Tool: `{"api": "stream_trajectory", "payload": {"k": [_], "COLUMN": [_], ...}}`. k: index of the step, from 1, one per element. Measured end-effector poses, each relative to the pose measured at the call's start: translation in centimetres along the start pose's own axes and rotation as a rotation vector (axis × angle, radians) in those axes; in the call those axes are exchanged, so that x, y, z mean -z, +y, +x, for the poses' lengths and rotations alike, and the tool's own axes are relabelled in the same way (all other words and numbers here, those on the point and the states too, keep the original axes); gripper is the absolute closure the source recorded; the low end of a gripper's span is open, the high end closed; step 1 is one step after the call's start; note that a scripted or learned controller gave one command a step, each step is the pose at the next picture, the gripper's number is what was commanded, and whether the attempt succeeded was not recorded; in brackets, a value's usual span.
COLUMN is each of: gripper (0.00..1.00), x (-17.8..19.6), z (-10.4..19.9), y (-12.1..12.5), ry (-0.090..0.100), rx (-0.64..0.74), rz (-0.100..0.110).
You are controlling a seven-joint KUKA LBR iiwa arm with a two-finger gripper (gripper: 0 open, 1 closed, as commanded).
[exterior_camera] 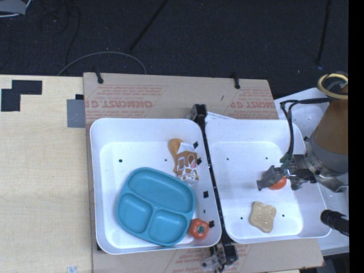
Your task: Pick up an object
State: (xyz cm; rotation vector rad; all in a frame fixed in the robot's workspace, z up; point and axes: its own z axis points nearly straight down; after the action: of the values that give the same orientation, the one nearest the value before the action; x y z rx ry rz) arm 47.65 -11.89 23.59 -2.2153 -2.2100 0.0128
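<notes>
My gripper (272, 180) is low in the right bin (239, 152), near its right side. A small orange-red object (278, 183) lies right at the gripper's tip and is partly hidden by it. A beige toast-shaped piece (263, 216) rests on the bin floor just in front of the gripper, apart from it. In the left bin (108, 152) lie a blue divided plate (156, 206), a red tomato-like toy (198, 228), a small patterned carton (187, 166) and a brown-orange piece (175, 147).
A black divider (208, 175) runs between the two bins. Cardboard (148, 98) lies under both bins. The arm's grey body with its orange band (335, 124) and black cables (291, 135) overhang the right bin's right wall.
</notes>
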Motion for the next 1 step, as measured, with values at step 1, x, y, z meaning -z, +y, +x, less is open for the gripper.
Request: {"api": "stream_trajectory", "payload": {"k": [1], "gripper": [0.0], "x": [0.49], "z": [-0.01], "y": [0.2], "ry": [-0.002], "rx": [0.002], "rz": [-0.01]}}
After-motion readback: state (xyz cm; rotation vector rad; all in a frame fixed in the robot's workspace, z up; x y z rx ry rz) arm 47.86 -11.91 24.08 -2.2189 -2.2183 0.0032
